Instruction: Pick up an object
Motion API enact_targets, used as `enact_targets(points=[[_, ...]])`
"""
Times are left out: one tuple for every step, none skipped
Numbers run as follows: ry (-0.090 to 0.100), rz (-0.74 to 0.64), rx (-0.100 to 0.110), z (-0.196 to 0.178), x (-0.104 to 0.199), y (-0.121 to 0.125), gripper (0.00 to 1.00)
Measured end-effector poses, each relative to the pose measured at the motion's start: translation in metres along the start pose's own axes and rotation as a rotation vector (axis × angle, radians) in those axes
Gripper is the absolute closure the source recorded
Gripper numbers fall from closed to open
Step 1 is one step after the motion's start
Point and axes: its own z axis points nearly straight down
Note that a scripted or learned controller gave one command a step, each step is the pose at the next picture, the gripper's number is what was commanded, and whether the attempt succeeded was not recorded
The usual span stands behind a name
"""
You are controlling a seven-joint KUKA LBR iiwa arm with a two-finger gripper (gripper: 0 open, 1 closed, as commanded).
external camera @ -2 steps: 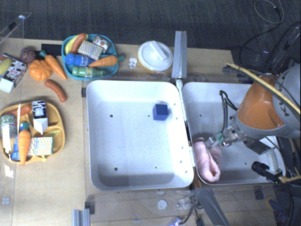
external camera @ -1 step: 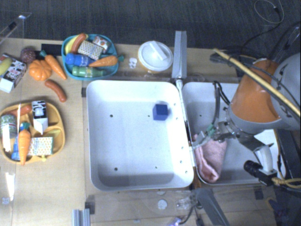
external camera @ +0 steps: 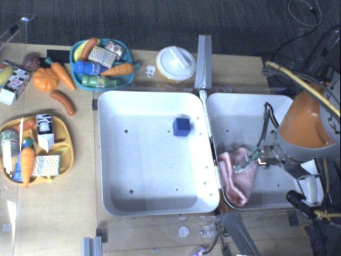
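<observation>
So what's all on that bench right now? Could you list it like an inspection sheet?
Surface: two white bins, left bin, right bin.
Job's things: blue cube in left bin; pink cloth in right bin.
Clutter: blue bowl and yellow plate of toy food, white lid.
Grippers: gripper at the cloth.
Cables: black cable by the wrist.
Surroundings: dark carpet.

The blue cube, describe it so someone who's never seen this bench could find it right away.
Two white bins sit side by side; look in the left bin. The blue cube sits alone toward its upper right part, near the divider. It is small, dark blue and hard-edged, unlike the soft pink cloth in the right bin.
</observation>
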Motion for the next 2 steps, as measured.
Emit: enact_targets(points=[[0.000,0.161,-0.002,0.009,-0.004,0.012,0.00],[0.000,0.245,-0.001,-0.049,0.039,0.004,0.00]])
